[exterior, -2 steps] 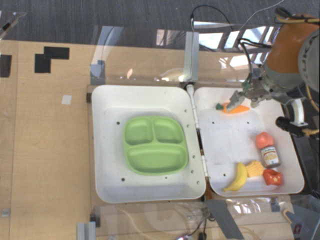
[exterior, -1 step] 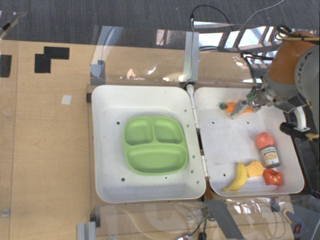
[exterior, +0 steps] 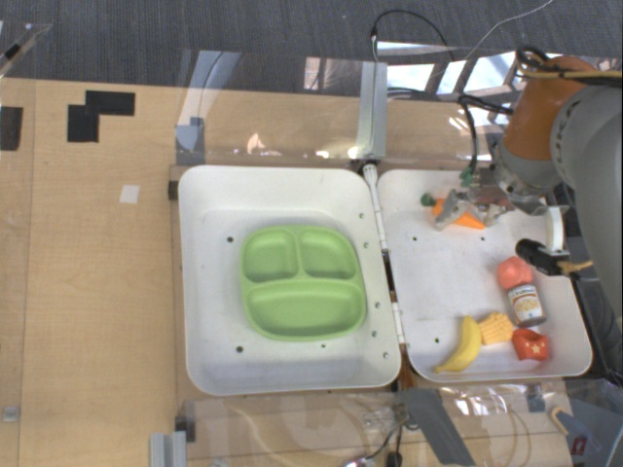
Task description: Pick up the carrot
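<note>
Nearest us in the right bin [exterior: 419, 348] we see a banana [exterior: 461, 346] and a tomato [exterior: 531, 344]. At its far end, the hand [exterior: 471, 205] sits over the carrot [exterior: 463, 218]; we cannot tell its state.

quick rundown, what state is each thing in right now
orange carrot with green top: lying in the right white bin, at the gripper
green divided plate: flat in the left white bin
small jar with red lid: tilted over
yellow banana: lying flat
red tomato: resting by the bin wall
</note>
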You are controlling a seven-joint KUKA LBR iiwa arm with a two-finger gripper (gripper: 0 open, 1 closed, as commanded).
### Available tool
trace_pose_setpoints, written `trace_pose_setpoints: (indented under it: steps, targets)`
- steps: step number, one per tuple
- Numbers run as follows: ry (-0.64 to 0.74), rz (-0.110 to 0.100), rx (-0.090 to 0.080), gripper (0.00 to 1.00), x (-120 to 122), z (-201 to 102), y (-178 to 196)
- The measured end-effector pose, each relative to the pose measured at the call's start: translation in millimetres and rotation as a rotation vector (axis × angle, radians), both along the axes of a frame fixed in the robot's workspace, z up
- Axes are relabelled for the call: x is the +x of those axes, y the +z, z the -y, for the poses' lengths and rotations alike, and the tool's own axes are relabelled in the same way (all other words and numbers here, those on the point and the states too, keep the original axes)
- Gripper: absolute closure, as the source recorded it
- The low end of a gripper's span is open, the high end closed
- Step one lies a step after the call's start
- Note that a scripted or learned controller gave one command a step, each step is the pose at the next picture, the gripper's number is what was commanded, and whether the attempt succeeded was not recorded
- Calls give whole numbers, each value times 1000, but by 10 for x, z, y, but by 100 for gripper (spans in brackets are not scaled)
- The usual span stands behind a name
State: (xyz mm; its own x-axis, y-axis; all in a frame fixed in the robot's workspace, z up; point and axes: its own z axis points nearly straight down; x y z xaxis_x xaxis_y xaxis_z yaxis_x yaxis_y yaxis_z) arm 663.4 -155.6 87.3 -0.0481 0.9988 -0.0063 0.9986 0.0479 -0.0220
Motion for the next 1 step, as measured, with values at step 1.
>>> trace_pose_setpoints:
  steps: [1]
  targets:
    - [9, -9, 1, 100, -11, -17, 96]
